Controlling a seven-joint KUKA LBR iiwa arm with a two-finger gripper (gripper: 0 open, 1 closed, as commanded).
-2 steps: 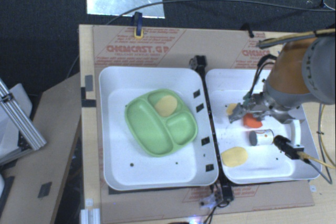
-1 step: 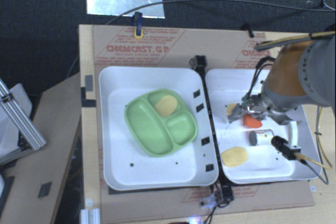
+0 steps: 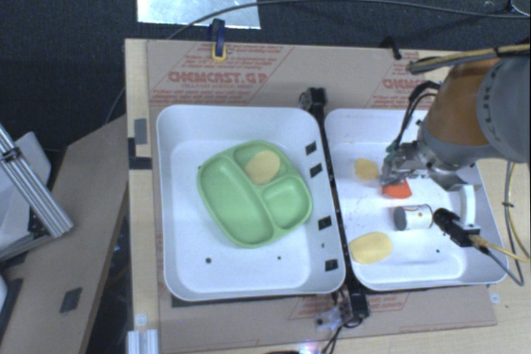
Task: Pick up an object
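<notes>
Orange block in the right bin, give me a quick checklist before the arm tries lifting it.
1. Target in view: orange block lies in the right bin: ok.
2. Pincer placement: it sits right at the block's upper edge: ok.
3. Block seated between the fingers: hidden by the wrist: cannot tell.
4. Neighbours: small yellow piece lies just left of the block, grey-and-white cylinder just below it; both close: not ok.
5. Cable trailing from the arm crosses the bin's lower right corner: not ok.
6. Green divided plate in the left bin is well away: ok.
</notes>
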